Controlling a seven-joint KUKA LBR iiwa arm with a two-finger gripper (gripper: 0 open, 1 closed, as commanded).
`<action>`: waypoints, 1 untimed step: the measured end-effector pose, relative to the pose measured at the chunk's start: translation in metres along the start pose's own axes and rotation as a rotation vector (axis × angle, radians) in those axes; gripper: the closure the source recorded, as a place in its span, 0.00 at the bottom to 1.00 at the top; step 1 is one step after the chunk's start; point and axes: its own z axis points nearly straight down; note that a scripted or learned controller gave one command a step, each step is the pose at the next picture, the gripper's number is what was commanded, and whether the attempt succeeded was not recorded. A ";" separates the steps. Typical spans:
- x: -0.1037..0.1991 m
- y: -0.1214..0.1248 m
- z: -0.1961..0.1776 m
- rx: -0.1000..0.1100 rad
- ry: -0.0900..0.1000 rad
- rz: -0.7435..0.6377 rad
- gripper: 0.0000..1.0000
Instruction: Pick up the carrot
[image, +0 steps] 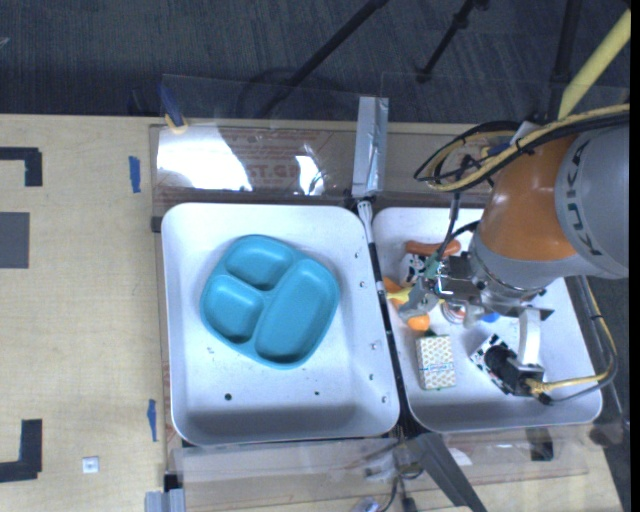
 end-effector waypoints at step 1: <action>-0.063 0.012 0.095 -0.011 0.002 -0.094 0.00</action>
